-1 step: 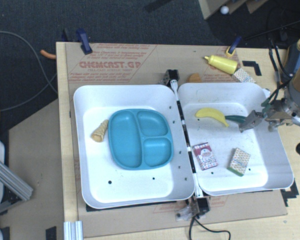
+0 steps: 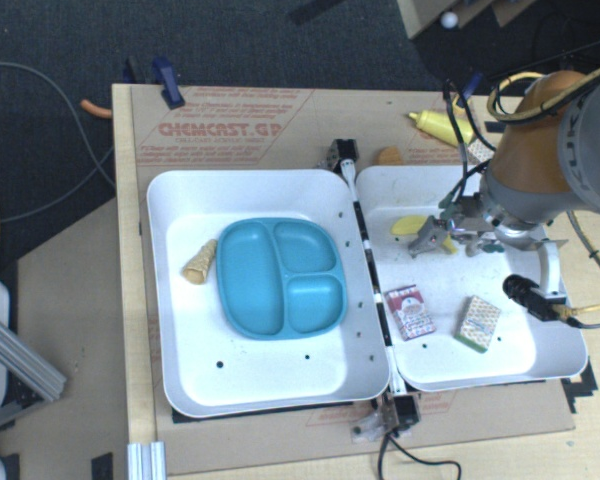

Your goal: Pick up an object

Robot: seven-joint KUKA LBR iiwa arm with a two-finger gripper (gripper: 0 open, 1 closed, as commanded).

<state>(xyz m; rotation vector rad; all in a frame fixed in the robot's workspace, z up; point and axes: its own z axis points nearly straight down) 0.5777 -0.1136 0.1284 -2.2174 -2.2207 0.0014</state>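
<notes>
White plastic makes up both shallow bins I see from the overhead camera, sitting side by side on the tan counter (image 2: 130, 298), which carries red printed lettering along its far edge. In the left bin (image 2: 170, 208) lies a teal divided plate with three compartments (image 2: 280, 276), roughly centred, and just beside its left rim, apart from it, a small tan ice-cream-cone shaped toy (image 2: 199, 261) lies tilted on the bin floor. The right bin (image 2: 540, 353) holds a small red and white printed packet (image 2: 411, 312) near its left wall, a pale green and cream boxlike item (image 2: 479, 323) a little to the right of that, and a yellow banana-like piece (image 2: 409, 226) toward the far left corner. The grey arm with its orange band (image 2: 530, 153) reaches in from the right, and its gripper (image 2: 442, 240) hangs low over the far part of the right bin, just beside the yellow piece; I cannot tell from here whether its tips touch it. The metal tips look spread apart with nothing between them. A black cable end (image 2: 528, 298) dangles near the right wall of that bin. Outside the bins, on the far side of the counter, rest a yellow object (image 2: 438, 126) and a small orange-brown lump (image 2: 388, 155), and a blue clamp (image 2: 166, 81) grips the far left edge.
</notes>
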